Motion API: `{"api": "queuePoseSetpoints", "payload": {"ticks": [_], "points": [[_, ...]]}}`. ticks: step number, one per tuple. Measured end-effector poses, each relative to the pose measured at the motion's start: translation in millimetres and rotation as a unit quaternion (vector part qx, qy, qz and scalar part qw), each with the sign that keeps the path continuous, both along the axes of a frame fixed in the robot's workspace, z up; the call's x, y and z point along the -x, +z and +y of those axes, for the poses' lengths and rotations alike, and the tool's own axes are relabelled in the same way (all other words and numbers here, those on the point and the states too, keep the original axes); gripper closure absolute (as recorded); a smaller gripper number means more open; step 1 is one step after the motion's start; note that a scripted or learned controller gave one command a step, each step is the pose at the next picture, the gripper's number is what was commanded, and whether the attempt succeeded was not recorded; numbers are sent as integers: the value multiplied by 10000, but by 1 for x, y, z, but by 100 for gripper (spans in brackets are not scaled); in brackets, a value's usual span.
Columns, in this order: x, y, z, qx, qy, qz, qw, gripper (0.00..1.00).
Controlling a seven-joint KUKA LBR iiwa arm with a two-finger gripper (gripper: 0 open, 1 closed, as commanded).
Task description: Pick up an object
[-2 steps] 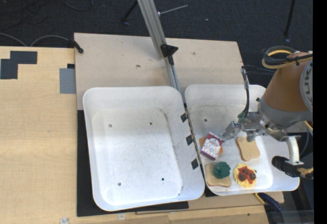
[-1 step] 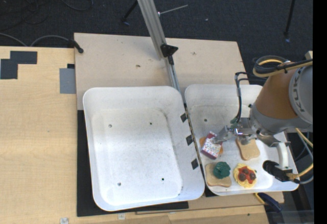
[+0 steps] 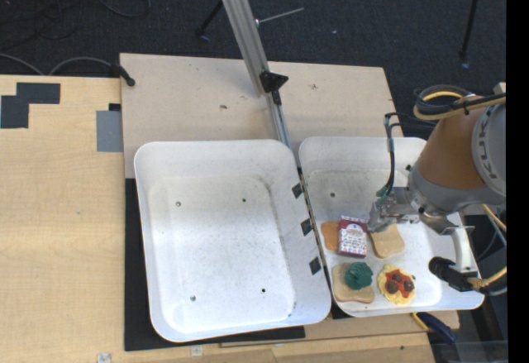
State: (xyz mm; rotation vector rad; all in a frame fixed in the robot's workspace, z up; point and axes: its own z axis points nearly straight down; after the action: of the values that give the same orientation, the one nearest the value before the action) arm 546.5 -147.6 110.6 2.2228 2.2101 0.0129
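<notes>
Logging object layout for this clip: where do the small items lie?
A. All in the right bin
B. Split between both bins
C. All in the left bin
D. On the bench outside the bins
A: the red box, the green-topped piece and the yellow piece all lie in the right bin.

Left bin (image 3: 157, 179) open — right bin's (image 3: 331, 159) front crowded

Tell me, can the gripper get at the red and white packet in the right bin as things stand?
Probably yes. The gripper hangs just right of the red and white packet, nothing lies over it, though a tan slice and an orange piece crowd its sides.
</notes>
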Motion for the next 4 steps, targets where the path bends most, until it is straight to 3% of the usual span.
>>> {"api": "queuePoseSetpoints", "payload": {"ticks": [1, 3, 4], "points": [[3, 42, -1, 5, 33, 51, 10000, 100], [13, 146, -10, 10, 33, 36, 10000, 100], [13, 161, -11, 4, 34, 55, 10000, 100]]}}
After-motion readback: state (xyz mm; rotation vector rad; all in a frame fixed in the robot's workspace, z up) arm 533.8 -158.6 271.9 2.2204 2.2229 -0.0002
